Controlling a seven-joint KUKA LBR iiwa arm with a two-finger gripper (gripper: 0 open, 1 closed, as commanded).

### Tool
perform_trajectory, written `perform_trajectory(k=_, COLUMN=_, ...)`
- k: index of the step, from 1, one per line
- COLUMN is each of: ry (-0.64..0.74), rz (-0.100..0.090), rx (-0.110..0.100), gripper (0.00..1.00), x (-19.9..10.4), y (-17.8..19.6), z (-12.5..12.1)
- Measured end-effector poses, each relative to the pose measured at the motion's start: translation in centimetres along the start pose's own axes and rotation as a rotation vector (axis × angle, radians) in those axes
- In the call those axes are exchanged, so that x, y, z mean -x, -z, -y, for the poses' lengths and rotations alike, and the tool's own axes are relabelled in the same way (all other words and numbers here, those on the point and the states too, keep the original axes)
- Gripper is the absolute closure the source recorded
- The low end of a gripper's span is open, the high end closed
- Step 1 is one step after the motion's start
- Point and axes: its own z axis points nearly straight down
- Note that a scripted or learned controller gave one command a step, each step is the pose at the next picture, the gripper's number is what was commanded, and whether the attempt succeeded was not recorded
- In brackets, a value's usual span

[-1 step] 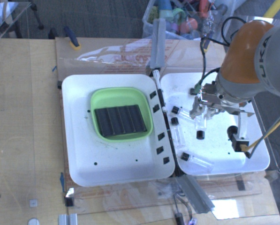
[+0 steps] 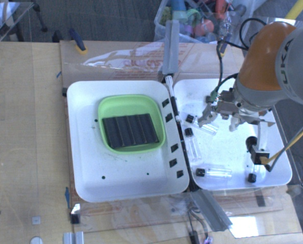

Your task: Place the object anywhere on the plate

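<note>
The arm is reaching in from the right over the right bin [image 2: 278, 136], its gripper [image 2: 220, 120] hanging low above the bin's upper half. The fingers [image 2: 208, 115] are standing spread apart, with nothing showing between them. A small clear vial with a black cap [image 2: 202, 127] is lying on the bin floor just below and beside the left fingertip, apart from it as far as can be told (the glass is nearly invisible against the white). Another clear vial [image 2: 213, 173] is lying near the bin's front edge, well apart from the fingers. The green plate [image 2: 106, 107], carrying a dark ribbed slab [image 2: 130, 130], is sitting in the left bin [image 2: 85, 151] on the tabletop [image 2: 24, 136].
</note>
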Motion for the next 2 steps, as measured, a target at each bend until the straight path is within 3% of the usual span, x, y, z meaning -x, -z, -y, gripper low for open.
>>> perform_trajectory(k=1, ry=-0.061, rz=-0.001, rx=0.003, gripper=0.0, x=-0.1, y=7.1, z=-7.7)
perform_trajectory(k=2, ry=-0.106, rz=-0.001, rx=0.004, gripper=0.0, x=0.5, y=10.7, z=-10.7)
